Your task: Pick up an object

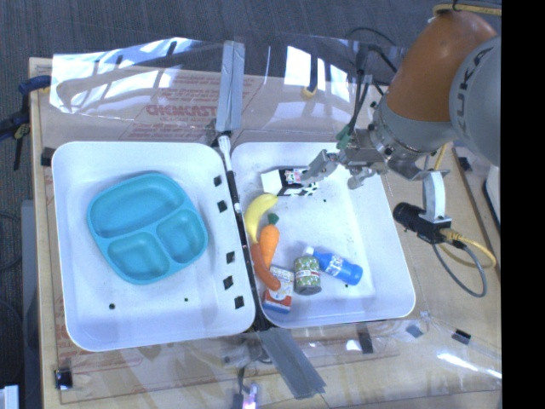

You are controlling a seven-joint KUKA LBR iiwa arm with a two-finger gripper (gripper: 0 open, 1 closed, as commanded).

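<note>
The right bin (383,228) holds a yellow banana (260,211), an orange carrot (266,250), a blue bottle (337,266) lying on its side, a small green-topped jar (307,275) and a little red and white box (278,300). My gripper (336,172) hangs over the far part of this bin, up and to the right of the banana. It is open, with nothing between its fingers. The objects lie nearer the front, apart from the gripper.
A blue divided plate (149,226) lies in the left bin (72,296). A small black and white item (294,178) sits at the right bin's far left, just left of the gripper. A black cable fitting (423,221) runs past the bin's right rim.
</note>
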